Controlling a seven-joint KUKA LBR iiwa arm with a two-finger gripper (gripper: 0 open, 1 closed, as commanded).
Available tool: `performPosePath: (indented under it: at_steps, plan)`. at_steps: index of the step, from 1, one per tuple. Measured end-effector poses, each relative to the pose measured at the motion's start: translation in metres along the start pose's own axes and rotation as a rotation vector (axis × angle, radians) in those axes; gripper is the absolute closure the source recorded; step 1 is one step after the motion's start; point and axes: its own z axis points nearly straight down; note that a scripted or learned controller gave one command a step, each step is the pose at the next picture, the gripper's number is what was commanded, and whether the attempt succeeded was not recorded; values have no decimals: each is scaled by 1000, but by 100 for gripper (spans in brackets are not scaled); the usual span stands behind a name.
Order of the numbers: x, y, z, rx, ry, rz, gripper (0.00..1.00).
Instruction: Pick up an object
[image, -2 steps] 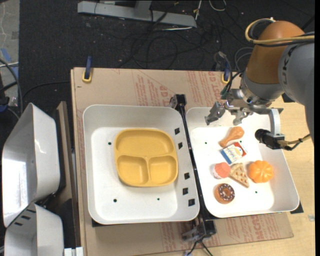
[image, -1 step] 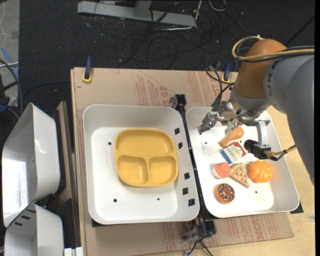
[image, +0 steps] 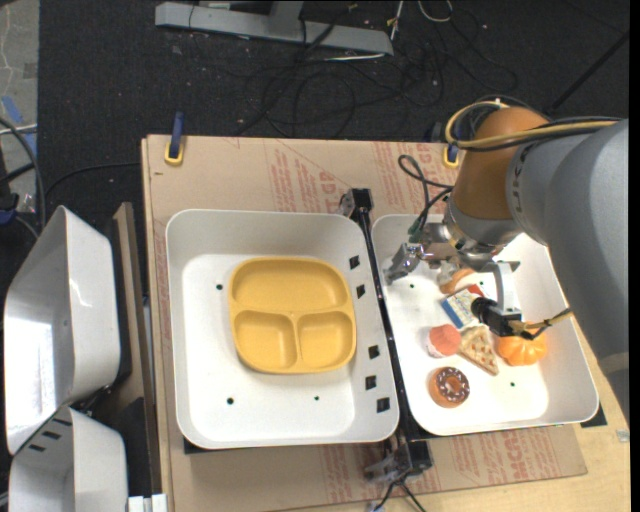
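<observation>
In the right bin (image: 520, 400) lies a cluster of toy food. It includes a blue-and-white packet (image: 459, 306), a pink piece (image: 442, 341), a pizza slice (image: 481, 349), an orange fruit (image: 522, 349) and a chocolate donut (image: 450, 385). My gripper (image: 452, 266) hangs low over the back of this bin, under the orange wrist band (image: 490, 165). Its body covers part of a red-orange item (image: 466, 279). I see nothing held in it.
The left bin (image: 200, 330) holds a yellow three-compartment plate (image: 294, 312). A black divider strip (image: 375, 300) runs between the bins. Cables (image: 425, 195) trail off the wrist. The grey arm (image: 585, 210) covers the right bin's far right corner.
</observation>
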Motion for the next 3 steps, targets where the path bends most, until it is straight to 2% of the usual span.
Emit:
performPosePath:
  at_steps: [1,2,3]
  plan:
    - [0,1,-13,-5,-1,1,100]
    - [-8,7,-72,-9,-1,1,100]
    - [-15,0,-125,-9,-1,2,100]
